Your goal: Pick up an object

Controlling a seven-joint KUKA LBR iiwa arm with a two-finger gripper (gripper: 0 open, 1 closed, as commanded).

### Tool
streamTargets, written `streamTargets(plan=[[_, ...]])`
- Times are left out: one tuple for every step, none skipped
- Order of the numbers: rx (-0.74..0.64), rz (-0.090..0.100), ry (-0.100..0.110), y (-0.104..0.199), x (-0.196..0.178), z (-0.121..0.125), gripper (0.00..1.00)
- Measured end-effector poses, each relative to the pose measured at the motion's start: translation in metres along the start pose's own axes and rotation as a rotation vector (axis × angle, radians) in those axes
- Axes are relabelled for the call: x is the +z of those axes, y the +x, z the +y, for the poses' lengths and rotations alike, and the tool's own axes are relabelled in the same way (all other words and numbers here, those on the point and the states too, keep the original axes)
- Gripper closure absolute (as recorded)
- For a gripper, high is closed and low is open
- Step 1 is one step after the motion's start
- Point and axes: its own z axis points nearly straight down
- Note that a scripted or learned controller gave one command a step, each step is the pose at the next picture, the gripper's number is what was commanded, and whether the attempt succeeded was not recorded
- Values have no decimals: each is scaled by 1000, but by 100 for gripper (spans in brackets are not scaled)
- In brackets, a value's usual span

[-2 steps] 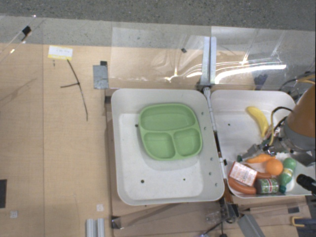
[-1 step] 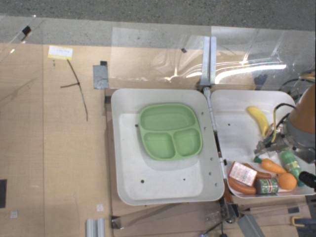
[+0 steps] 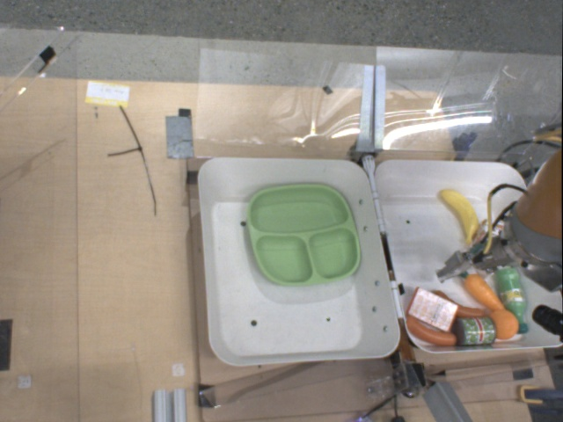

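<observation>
Carrot [image 3: 490,304] (orange) lies diagonally, narrow end toward claw [image 3: 464,263].

The left bin [image 3: 220,323] has broad bare floor around the green divided plate [image 3: 304,235], which sits in its upper middle; the strip below the plate is open, as is the band to the plate's left. In the right bin [image 3: 413,192], the floor left of the banana [image 3: 464,212] is free. Below the banana things crowd together: carrot [image 3: 493,301], green bottle [image 3: 511,293], small can [image 3: 476,330], sausage [image 3: 431,333] and pink-labelled packet [image 3: 432,308], touching or nearly so. The arm [image 3: 538,222] blocks the space right of the banana.
</observation>
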Motion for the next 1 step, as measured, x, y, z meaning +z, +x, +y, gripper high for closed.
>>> streamTargets(plan=[[288,1,24,-19,20,-30,0]])
